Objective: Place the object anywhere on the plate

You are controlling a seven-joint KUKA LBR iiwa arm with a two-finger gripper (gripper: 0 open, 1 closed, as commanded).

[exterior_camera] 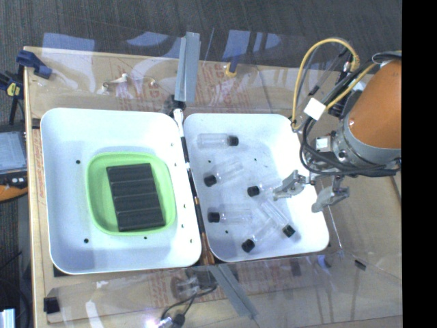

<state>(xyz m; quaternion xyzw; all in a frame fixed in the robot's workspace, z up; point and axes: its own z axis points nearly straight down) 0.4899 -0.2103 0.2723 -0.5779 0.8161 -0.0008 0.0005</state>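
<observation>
A green plate [97,183] with a black ridged insert [135,197] lies in the left bin [58,135]. Several clear vials with black caps lie scattered in the right bin [273,125], among them one at the top [217,141], one at mid-left [225,172] and one near the bottom [235,216]. My gripper [309,191] hangs over the right bin's right edge. It is open, one finger [290,185] reaching over the bin and the other [329,195] by the rim. Nothing sits between them. The closest vials [273,214] lie just left of and below the fingers.
A grey bar [186,65] runs back from the gap between the bins. Yellow and black cables [321,67] loop above the orange wrist [384,108]. The bench's wooden surface [369,251] surrounds both bins.
</observation>
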